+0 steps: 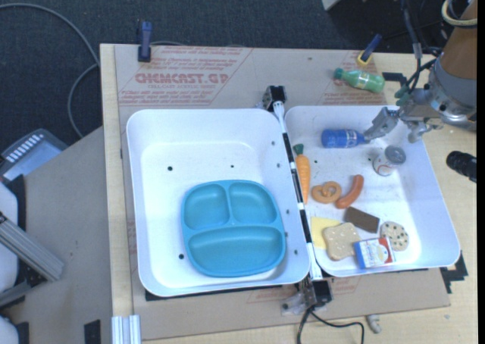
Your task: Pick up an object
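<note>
Left bin (151,138): one blue three-compartment plate (233,226). Right bin (436,206), taken from the divider outward: one orange carrot (303,176), upright along the divider; one pretzel (327,192); one sausage (350,191); one bread slice (341,240); one brown bar (362,219); one cookie (394,235). Blue can (339,138) lying on its side, above the pretzel. End effector (399,124) just right of the can, fingers spread, gripping nothing.

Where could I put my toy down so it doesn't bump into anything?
The left white bin has bare floor behind the blue divided plate, toward its far wall, and a strip down its left side. In the right white bin, the crowded part runs from the orange carrot to the cookie; the gripper sits over the far end by the blue can.
</note>
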Action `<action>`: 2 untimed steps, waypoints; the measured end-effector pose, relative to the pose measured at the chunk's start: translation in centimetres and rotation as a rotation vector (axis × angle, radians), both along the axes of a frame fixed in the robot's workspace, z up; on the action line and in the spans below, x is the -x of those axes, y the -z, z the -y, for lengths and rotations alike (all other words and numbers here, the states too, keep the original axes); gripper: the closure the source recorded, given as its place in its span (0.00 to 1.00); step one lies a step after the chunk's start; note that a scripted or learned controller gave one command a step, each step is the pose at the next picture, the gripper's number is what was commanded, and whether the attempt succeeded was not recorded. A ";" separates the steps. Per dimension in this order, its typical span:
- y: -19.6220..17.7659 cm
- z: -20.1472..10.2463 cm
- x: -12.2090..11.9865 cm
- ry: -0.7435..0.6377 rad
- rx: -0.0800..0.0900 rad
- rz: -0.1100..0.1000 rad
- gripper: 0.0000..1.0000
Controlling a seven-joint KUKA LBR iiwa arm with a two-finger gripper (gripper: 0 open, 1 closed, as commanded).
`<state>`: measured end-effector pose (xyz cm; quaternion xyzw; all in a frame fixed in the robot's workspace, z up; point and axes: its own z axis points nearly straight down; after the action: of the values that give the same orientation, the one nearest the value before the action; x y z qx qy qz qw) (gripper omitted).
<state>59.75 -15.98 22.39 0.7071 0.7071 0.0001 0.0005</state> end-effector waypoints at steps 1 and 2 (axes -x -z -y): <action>13.9 -2.2 1.9 0.000 0.000 -0.001 0.00; 12.9 -2.2 1.8 0.001 0.000 0.001 1.00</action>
<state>57.92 -13.80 9.46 0.7074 0.7068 0.0005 0.0011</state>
